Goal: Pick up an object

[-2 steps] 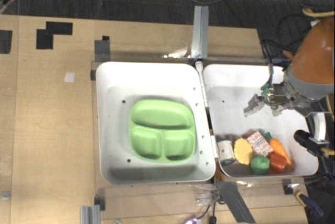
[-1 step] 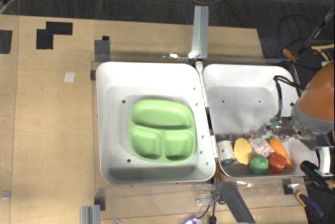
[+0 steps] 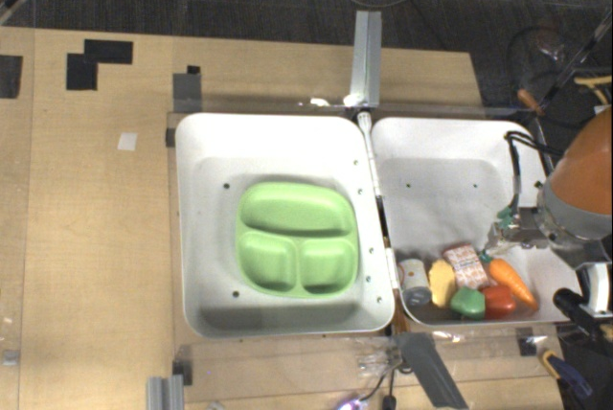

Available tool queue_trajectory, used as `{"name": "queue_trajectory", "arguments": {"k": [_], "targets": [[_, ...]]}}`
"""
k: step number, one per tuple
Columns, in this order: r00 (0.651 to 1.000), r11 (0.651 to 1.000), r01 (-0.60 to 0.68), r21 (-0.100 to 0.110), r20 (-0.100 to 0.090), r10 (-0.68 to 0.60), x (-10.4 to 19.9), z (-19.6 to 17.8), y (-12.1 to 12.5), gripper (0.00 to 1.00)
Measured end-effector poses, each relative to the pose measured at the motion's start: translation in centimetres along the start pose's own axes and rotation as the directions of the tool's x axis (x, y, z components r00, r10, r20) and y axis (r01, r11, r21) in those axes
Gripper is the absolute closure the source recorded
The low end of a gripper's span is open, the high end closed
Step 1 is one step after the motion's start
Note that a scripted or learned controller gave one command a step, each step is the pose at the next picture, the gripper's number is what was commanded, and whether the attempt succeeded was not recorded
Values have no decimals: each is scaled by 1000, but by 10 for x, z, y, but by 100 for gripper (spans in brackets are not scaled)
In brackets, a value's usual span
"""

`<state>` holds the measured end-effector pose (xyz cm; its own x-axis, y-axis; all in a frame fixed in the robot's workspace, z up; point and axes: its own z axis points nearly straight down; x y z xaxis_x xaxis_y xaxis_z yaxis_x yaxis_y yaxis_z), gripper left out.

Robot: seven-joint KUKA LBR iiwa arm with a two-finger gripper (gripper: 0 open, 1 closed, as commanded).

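Observation:
Several toy foods lie heaped in the near part of the right bin (image 3: 441,159): a grey can (image 3: 415,278), a yellow piece (image 3: 441,283), a pink-and-white packet (image 3: 465,265), a green piece (image 3: 467,304), a red piece (image 3: 499,303) and an orange carrot (image 3: 510,280). My gripper (image 3: 505,235) hangs at the bin's right side, just above and to the right of the packet and carrot. Nothing shows in its grasp. The arm's orange band (image 3: 586,164) rises behind it at the right edge.
The left bin (image 3: 206,207) holds a green three-compartment plate (image 3: 295,239). A metal post (image 3: 367,54) stands behind the seam between the bins. Black cables (image 3: 517,170) run down by the right bin's far right wall.

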<state>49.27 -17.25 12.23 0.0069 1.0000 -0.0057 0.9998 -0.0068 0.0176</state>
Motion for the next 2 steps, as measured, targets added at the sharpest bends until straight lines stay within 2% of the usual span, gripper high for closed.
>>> {"name": "queue_trajectory", "arguments": {"k": [1,2], "targets": [[1000,1000,0,0,0,0,0,0,0,0],[997,997,73,13,-6,-73,-27,-7,-4,0]]}}
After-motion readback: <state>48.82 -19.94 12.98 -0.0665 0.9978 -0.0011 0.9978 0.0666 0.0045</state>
